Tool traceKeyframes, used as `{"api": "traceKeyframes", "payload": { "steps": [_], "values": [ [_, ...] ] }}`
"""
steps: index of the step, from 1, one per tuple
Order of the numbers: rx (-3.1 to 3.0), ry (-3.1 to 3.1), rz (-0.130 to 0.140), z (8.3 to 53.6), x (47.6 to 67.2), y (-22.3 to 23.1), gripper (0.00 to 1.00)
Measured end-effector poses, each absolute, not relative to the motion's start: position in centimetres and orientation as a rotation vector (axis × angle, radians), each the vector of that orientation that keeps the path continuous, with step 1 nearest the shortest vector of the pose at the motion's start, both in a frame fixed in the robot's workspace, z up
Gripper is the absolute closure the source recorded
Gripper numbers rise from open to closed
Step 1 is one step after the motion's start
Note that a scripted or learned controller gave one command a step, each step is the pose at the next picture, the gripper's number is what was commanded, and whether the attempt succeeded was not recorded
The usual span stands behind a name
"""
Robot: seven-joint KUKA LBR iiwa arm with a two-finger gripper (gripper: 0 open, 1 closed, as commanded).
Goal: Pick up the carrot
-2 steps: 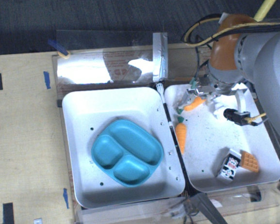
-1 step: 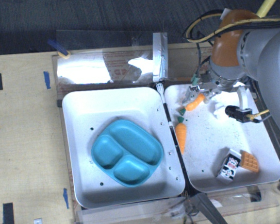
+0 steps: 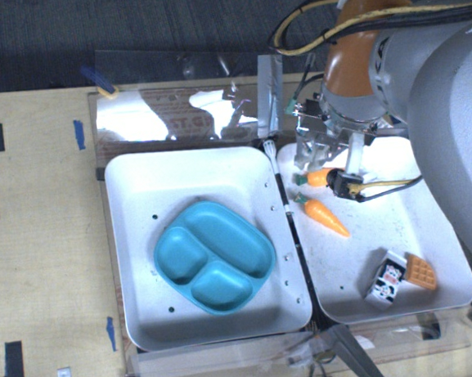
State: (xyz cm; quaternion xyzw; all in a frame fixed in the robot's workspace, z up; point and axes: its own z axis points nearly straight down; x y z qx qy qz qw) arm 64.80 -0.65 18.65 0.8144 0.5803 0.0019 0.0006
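Landmark: centre divider [image 3: 286, 212] between bins.
Left of divider: left bin [image 3: 137, 184] occupied by blue sectioned tray [image 3: 215, 255]; not relevant to step.
Just right of divider: carrot [image 3: 325, 217] lying flat on right bin [image 3: 450, 288] floor, leafy end toward divider, tip pointing away.
Right of divider, above carrot: gripper [image 3: 326, 163]; second orange piece [image 3: 321, 178] noted at fingers, grasp unconfirmed; finger state cannot be told.
Advised: descent centred on carrot's thick middle, fingers set across its axis, divider wall kept clear.
Far right of divider: small carton [image 3: 388, 281] and waffle piece [image 3: 420, 272], well apart from carrot.
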Motion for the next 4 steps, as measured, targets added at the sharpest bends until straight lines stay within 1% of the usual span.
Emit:
{"api": "traceKeyframes", "payload": {
  "steps": [1, 2, 3, 4],
  "values": [
    [2.405, 2.024, -0.004, 18.5, 60.4, -6.7, 1.00],
    [2.404, 2.026, -0.003, 18.4, 60.4, -6.6, 0.00],
    [2.232, 2.209, -0.001, 16.3, 66.4, -10.0, 0.00],
    [2.185, 2.251, 0.006, 8.7, 64.8, -9.5, 0.00]
  ]
}}
